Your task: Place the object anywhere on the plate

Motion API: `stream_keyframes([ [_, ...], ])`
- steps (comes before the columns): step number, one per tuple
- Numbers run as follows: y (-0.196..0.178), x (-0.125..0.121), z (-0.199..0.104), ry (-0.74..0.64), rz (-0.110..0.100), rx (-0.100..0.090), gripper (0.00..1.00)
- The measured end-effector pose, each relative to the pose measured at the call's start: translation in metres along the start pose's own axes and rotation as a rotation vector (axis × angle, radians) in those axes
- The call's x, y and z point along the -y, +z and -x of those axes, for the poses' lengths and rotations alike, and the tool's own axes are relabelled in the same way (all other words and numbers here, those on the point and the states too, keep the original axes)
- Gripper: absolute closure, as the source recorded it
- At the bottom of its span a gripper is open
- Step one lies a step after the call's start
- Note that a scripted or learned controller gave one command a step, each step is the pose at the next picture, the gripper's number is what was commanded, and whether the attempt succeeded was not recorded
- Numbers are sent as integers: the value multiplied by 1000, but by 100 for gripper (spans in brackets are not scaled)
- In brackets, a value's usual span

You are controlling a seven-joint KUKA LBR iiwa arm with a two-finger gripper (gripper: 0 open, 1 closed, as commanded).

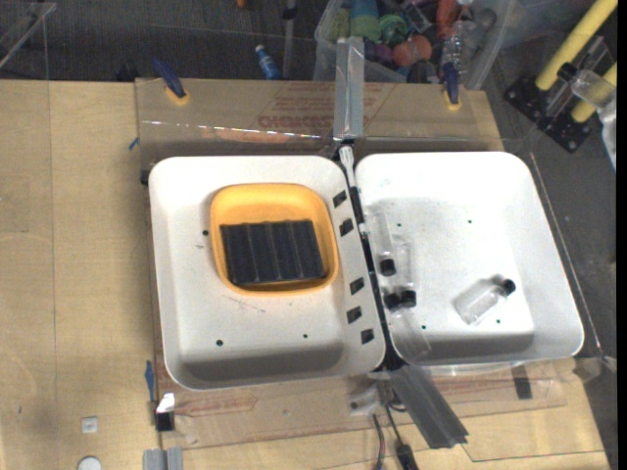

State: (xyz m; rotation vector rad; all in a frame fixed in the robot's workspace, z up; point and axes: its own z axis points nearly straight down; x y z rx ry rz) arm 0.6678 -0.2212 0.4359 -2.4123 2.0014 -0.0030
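Fingers' state cannot be told. Small clear bottle [480, 300] lies on its side near the right bin's [460, 194] front-right corner, black cap pointing right; the orange plate [265, 193] sits across the divider, in the left bin [186, 311].

A clear tub [421, 13] of colourful toys sits behind two white bins [176, 351], beside yellow poles [585, 29].

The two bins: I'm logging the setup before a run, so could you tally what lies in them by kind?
Orange plate, left bin: 1
Dark ridged block on that plate: 1
Clear bottle with dark cap, right bin: 2, counting another by the divider
Total: 4 things
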Motion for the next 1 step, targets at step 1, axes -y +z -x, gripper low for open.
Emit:
stream_keyframes([
  [1, 1, 2, 9, -400, 2, 1, 100],
])
